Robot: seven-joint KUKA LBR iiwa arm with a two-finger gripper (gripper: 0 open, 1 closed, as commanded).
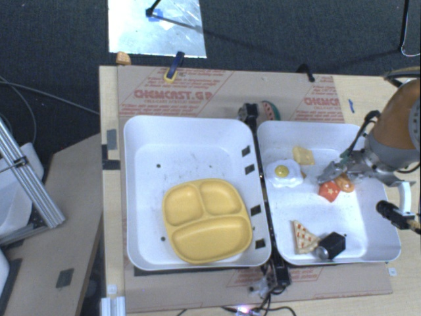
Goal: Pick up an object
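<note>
The end effector (331, 175) hangs at right of frame, touching the orange-red toy (332, 189) just below it; its state I cannot tell.

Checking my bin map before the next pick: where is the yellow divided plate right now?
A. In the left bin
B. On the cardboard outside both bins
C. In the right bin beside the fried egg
A: the yellow divided plate lies flat on the floor of the left bin, while the fried egg is in the right bin.
</note>
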